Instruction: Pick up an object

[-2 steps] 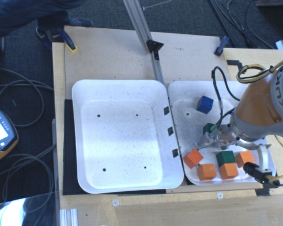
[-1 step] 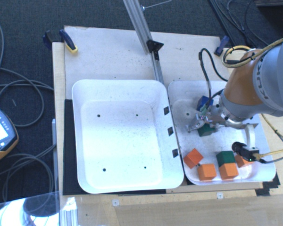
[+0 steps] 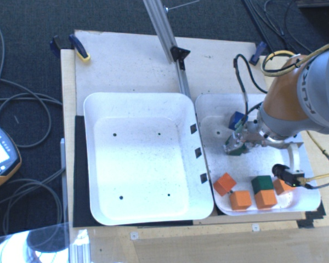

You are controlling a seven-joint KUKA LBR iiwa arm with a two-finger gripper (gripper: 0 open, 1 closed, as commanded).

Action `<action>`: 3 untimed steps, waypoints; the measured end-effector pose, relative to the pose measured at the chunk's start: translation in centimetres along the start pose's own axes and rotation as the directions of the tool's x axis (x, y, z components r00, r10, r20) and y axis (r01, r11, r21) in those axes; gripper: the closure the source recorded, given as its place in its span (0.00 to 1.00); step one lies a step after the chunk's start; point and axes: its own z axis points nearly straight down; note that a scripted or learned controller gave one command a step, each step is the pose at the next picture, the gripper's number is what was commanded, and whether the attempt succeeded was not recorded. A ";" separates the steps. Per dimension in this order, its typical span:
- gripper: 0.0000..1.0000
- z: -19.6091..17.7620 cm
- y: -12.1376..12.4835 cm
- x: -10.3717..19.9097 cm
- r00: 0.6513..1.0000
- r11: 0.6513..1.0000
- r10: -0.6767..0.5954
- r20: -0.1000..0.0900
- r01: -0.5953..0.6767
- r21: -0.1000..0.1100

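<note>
The gripper hangs low over the middle of the right bin, at the end of the grey arm with its orange band. A small dark green shape shows right at the gripper's tip; I cannot tell whether it is a held thing or part of the tool. Along the bin's front edge lie three orange blocks and a green block. Another orange piece sits partly hidden behind a black cable connector. The blocks lie in front of the gripper and to its right, apart from it.
The left bin sits beside the right one, with black clips on the shared wall. A metal pole slants up from between the bins. Cables loop off the arm at the right.
</note>
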 end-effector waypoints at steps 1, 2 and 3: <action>1.00 1.2 -1.0 -0.1 1.000 1.000 0.002 -0.001 -0.002 0.006; 1.00 1.1 2.3 -2.8 1.000 1.000 0.001 0.003 -0.001 -0.001; 1.00 -3.3 -2.5 -0.9 1.000 1.000 0.002 -0.002 -0.002 0.005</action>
